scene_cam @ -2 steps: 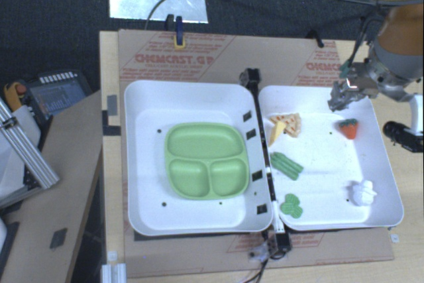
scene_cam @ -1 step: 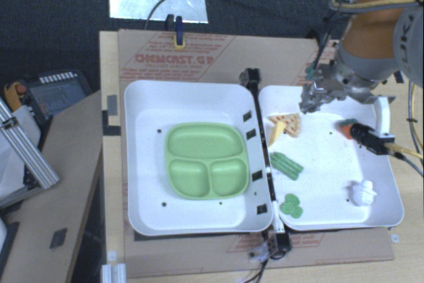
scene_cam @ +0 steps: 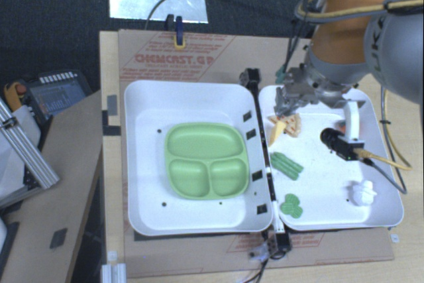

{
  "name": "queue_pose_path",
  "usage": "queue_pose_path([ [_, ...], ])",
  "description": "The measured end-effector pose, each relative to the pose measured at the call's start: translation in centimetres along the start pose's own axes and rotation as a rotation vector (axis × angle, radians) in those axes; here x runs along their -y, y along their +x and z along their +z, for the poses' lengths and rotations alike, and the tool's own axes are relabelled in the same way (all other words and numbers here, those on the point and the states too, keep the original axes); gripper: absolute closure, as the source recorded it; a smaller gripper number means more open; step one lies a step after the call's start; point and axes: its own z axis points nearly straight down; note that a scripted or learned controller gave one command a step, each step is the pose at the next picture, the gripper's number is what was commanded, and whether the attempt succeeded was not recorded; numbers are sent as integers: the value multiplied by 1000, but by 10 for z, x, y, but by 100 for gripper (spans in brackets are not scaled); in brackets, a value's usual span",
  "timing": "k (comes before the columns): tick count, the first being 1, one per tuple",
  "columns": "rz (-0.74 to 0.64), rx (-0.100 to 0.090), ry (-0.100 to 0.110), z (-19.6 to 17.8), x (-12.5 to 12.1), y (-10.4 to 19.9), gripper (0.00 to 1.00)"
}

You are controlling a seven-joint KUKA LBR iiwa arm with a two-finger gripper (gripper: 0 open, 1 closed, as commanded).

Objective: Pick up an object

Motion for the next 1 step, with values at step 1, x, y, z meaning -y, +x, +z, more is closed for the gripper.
queue_pose_path([
  [1, 0, 0, -1, -1, 0, 51, 100],
])
